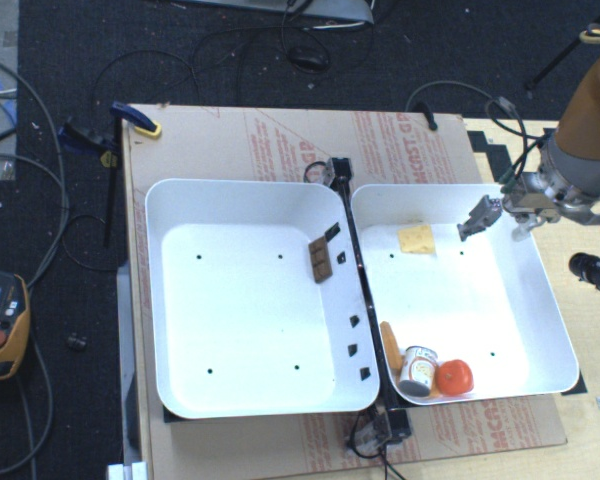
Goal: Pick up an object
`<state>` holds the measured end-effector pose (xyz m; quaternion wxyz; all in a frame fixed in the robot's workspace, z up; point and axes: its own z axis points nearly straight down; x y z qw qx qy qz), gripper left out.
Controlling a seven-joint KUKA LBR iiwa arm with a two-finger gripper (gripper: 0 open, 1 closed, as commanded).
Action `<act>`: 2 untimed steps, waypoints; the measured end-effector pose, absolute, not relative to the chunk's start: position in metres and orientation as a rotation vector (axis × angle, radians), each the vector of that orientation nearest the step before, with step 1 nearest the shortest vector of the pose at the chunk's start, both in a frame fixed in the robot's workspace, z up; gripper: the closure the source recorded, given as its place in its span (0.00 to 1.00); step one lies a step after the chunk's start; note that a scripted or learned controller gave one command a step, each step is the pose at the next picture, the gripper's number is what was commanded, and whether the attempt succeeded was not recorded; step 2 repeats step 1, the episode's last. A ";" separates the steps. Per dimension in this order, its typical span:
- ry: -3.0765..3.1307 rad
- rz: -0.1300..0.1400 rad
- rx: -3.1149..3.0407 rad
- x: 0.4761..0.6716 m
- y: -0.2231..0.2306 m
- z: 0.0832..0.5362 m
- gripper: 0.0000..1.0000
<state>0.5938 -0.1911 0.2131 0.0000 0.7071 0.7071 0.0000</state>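
Note:
My gripper [500, 224] hovers over the far right part of the right bin [540, 268]. It is open, with nothing between its fingers. A yellow flat block [416, 239] lies in that bin's far left area, a little left of the gripper. At the near edge of the same bin sit an orange carrot [390, 343], a small can [417, 368] and a red tomato [455, 376], close together. A brown chocolate-like bar [321, 260] leans on the right wall of the left bin [180, 268].
A dark divider [358, 288] with small black clips runs between the two bins. The bins rest on a cardboard sheet [240, 133]. Cables and a blue-and-yellow clamp [135, 120] lie beyond the bench's far left corner.

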 end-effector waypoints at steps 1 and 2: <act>2.224 -0.003 2.223 0.653 -0.208 0.183 0.00; 2.224 -0.003 2.223 0.653 -0.208 0.183 0.00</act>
